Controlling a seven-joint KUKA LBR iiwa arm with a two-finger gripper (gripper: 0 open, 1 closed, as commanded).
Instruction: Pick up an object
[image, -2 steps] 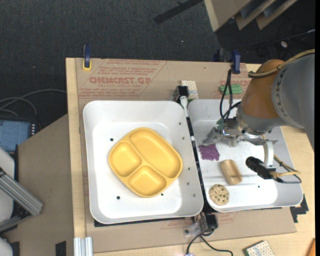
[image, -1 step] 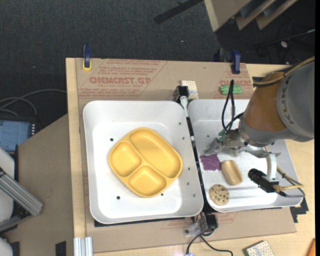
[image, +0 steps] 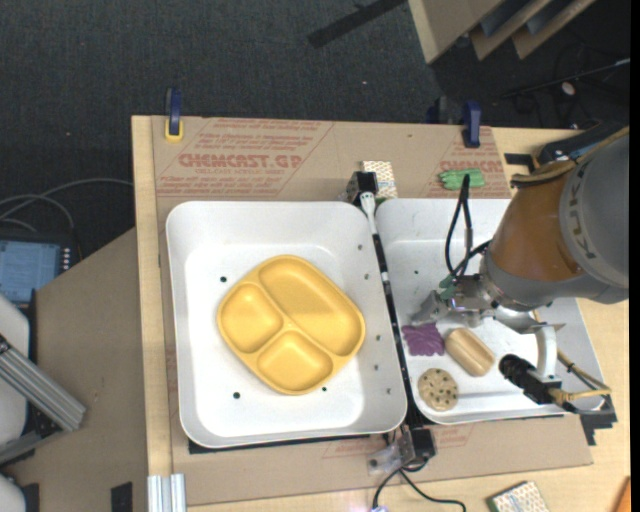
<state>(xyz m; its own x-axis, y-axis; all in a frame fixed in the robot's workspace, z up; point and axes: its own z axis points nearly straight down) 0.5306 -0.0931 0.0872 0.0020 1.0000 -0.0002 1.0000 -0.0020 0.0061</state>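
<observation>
Under everything, a bench (image: 105, 300) with a brown printed sheet (image: 250, 165) laid over it and two shallow white bins side by side on top. Left bin (image: 200, 260) larger in view, with a yellow plate (image: 290, 322) lying flat near its middle, split into three compartments and turned at a slant to the bin walls. Right bin (image: 420, 240) partly covered by the grey and orange arm (image: 560, 230) reaching in from the right. Gripper (image: 447, 303) low over the middle of the right bin, just behind the things lying there; spread or pressed together, cannot tell. Near the front of that bin, three small things close together: a tan roll (image: 469, 352) lying on its side, a purple piece (image: 424, 340) just to its left by the bin's left wall, and a round cookie (image: 437, 388) in front of both, near the front wall. Behind the right bin, on the sheet, a small green piece (image: 460, 180).
</observation>
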